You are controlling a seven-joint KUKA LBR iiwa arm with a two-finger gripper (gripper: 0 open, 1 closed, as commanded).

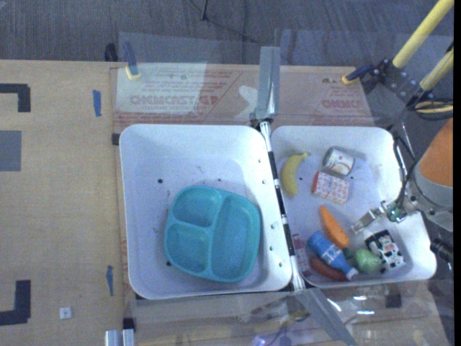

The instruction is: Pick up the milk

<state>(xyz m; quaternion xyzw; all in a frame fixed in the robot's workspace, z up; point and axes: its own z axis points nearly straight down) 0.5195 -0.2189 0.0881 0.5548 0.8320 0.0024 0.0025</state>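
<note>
Bench, seen from above at a slant: 2 white bins side by side.

Left bin [144, 157], centre of frame: 1 teal tray [212, 233] with 3 compartments, lying in the lower middle of the bin.

Right bin [374, 139], right of frame:
- banana [292, 173], upper left, near the dividing wall.
- can [338, 161], upper middle, lying on its side.
- red-and-white box [331, 187], just below the can.
- carrot [333, 226], middle, slanting down to the right.
- blue bottle [330, 252], lower left, lying on its side.
- red sausage [328, 269], just below the bottle along the bottom wall.
- green ball [367, 260], lower middle, beside the bottle's cap end.
- milk [385, 249], a small black-and-white spotted carton, lower right, touching the green ball and near the bottom right corner.

Gripper [374, 218]: at the right side of the right bin, just above the milk in the frame, pointing left; whether it is open or closed cannot be told. Nothing is seen between its tips. The arm [439, 168], with its orange band, enters at the right edge.
</note>
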